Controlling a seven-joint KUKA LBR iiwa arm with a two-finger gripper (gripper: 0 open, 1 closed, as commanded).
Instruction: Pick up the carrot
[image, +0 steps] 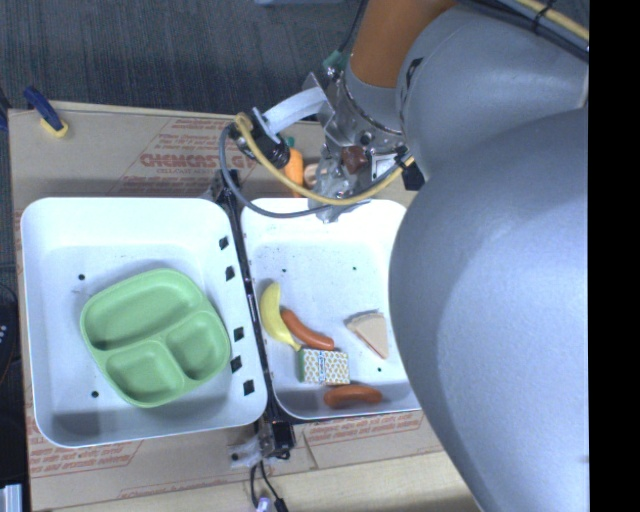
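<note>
Pincer (335, 185): hung well beyond the banana (270, 312), toward the far side; could not tell how open it was or whether it held anything.
Orange bit (293, 166): just left of the pincer, well beyond the banana; could not tell whether it was rig hardware or food.
Carrot (308, 331): judged to be the orange tapered piece touching the banana's right side, lying at a slant.
Step in hand: probably the reach; best to come down on the carrot's right half, away from the banana, and close across its width.
In the way: banana against the carrot; box (325, 367) just nearer than the banana, close under the carrot.
Others: wedge (370, 333) right of the banana; sausage (352, 396) nearer still; green tray (150, 335) well left.
</note>
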